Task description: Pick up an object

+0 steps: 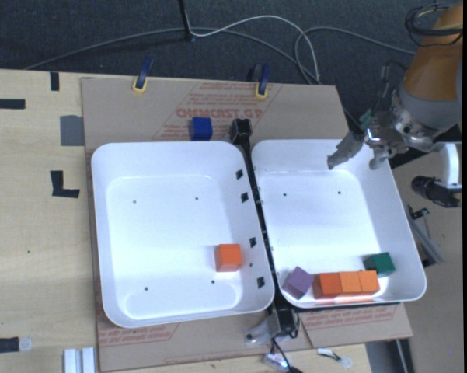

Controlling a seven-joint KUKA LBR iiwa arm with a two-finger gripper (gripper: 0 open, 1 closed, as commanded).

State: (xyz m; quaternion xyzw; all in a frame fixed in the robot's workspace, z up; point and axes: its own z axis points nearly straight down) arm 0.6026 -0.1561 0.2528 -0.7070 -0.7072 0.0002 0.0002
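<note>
Objects for picking are spread over both bins. Behind the bins, on the cardboard sheet point(311, 103), a blue block point(201, 127) is seen. An orange cube point(228, 256) is found in the left bin point(116, 169), near its front right corner. In the right bin point(295, 158), along the front wall, a purple block point(297, 282), a long orange block point(346, 284) and a green block point(380, 264) are lined up closely. Above that bin's back right corner the gripper point(359, 151) is poised, its fingers spread apart with nothing between them.
</note>
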